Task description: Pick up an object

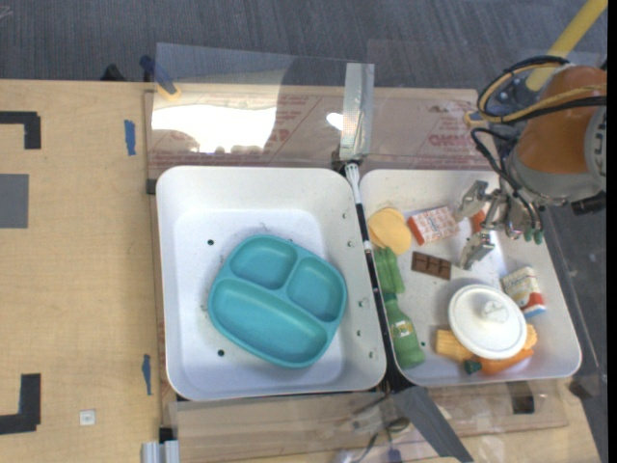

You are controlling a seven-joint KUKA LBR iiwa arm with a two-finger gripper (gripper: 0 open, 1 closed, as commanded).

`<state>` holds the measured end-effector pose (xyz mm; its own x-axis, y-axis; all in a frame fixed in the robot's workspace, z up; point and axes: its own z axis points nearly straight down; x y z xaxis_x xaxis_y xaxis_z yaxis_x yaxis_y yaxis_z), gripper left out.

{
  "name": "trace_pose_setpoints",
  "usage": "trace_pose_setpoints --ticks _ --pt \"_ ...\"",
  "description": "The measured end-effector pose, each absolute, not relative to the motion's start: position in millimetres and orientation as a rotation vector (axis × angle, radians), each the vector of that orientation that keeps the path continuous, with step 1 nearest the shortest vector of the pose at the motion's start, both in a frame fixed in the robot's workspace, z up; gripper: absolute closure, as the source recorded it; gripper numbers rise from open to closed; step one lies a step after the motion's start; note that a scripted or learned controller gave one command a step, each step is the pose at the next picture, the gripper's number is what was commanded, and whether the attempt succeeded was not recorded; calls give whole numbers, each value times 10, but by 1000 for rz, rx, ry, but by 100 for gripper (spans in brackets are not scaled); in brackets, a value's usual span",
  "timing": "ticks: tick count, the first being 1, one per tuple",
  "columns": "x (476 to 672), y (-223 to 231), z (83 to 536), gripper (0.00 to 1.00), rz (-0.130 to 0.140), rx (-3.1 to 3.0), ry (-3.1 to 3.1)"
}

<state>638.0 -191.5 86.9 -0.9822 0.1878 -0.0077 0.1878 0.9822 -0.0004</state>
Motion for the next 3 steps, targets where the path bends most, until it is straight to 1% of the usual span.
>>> trace_pose_setpoints --ticks 1,2,3 --pt "6577 -1947 871 0 5 539 3102" --pt "6609 -1946 975 100 -2 535 3087" --pt "6421 -1919 2624 100 0 1246 2876"
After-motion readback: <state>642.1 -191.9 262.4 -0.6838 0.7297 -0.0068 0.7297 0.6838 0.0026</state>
